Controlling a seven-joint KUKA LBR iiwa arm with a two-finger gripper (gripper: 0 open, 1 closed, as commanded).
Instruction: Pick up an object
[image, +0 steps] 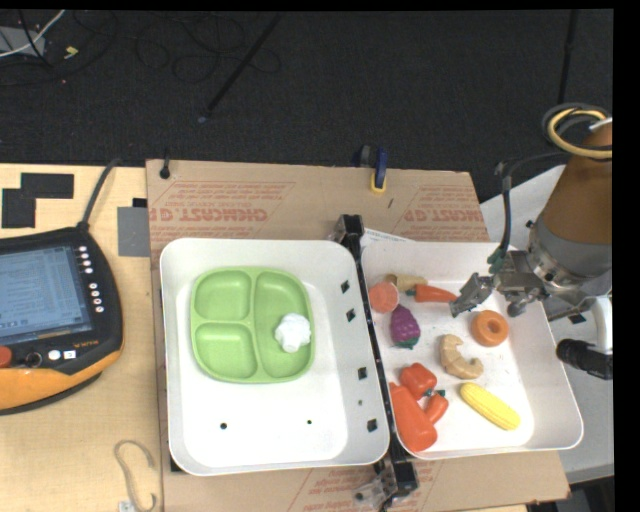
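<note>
Hand (480, 293) over the right bin (560, 420), grasping nothing.

The toy food lies loose in the right bin: an orange ring (490, 328) just beside the hand, a carrot (433, 294), a peach-coloured ball (383, 296), a purple piece (404, 325), a tan piece (458, 357), a red pepper (418, 379), a larger orange-red piece (412, 420) and a corn cob (489, 407). Whether the fingers are released or clenched cannot be told. The left bin (200, 420) holds a green divided plate (225, 325) with a white lump (293, 332) in one compartment. A tablet (45, 310) rests on the table (60, 440) at far left.
</note>
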